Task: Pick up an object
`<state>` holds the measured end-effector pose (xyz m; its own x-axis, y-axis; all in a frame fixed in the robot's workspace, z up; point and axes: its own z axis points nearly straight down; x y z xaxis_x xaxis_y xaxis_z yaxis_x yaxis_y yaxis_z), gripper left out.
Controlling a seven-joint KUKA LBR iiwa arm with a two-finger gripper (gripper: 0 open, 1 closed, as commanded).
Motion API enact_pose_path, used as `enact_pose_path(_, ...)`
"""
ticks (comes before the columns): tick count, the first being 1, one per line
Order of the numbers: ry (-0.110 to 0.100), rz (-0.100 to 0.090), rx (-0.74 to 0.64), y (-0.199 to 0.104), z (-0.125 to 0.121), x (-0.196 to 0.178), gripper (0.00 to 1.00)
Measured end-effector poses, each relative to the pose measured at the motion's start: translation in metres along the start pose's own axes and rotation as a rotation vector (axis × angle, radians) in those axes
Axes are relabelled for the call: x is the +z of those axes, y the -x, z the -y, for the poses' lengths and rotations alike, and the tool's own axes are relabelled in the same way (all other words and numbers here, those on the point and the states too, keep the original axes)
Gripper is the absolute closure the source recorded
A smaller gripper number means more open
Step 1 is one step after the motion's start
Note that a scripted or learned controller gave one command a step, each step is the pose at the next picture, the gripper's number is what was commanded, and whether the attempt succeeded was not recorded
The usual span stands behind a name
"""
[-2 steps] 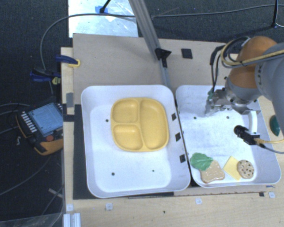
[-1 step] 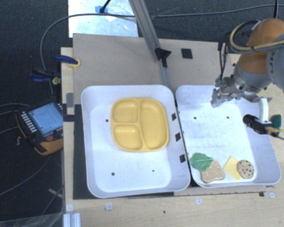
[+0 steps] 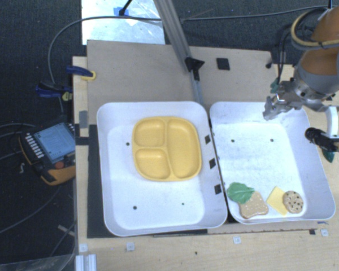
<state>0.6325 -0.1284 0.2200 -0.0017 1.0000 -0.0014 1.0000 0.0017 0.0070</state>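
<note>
Hanging over the far right corner of the right white plastic bin, the tool sits by the rim; I cannot tell how wide it is.
Four small toy foods lie at the near edge, well apart from the tool: a green leaf, a tan bread slice, a yellow cheese wedge and a round brown cookie. Bare white floor lies between. The left white bin holds a yellow three-part plastic plate. Both bins rest on the tabletop.
</note>
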Motion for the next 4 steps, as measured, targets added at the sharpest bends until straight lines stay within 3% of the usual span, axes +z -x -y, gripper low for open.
enact_pose_path(1,0.001,0.000,-0.005,0.000,-0.002,-0.055,1.00)
enact_pose_path(2,-0.005,-0.003,-0.008,-0.049,0.016,-0.056,1.00)
enact_pose_path(4,-0.009,-0.003,-0.008,-0.143,0.068,-0.018,1.00)
